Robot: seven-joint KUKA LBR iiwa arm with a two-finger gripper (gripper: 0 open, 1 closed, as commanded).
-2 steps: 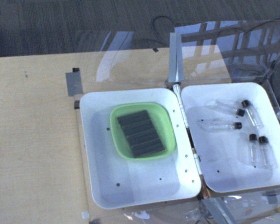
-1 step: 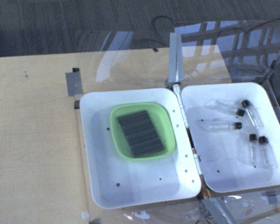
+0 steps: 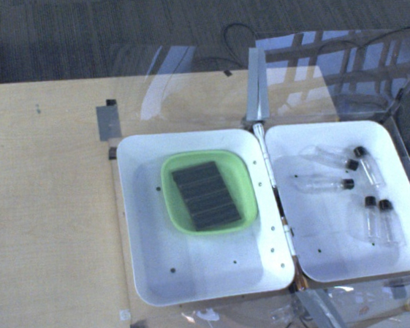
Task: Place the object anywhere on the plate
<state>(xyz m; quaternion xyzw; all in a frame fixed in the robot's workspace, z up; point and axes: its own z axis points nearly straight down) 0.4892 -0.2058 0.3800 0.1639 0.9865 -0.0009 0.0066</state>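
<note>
A square green plate (image 3: 171, 178) with a raised rim sits in the left white bin (image 3: 151, 276), toward its far side. A dark grey ridged rectangular block (image 3: 205, 195) lies flat on the plate, turned slightly and covering most of its middle. In the right white bin (image 3: 326, 256) lie several clear vials with black caps: one (image 3: 323, 181) on its side near the middle, one (image 3: 327, 155) behind it, and two (image 3: 379, 222) close together near the right wall.
A grey metal divider (image 3: 255, 91) runs back from the seam between the bins. Clear panels and dark cables (image 3: 370, 60) stand behind the right bin. Bare wooden bench (image 3: 42, 215) stretches left of the bins.
</note>
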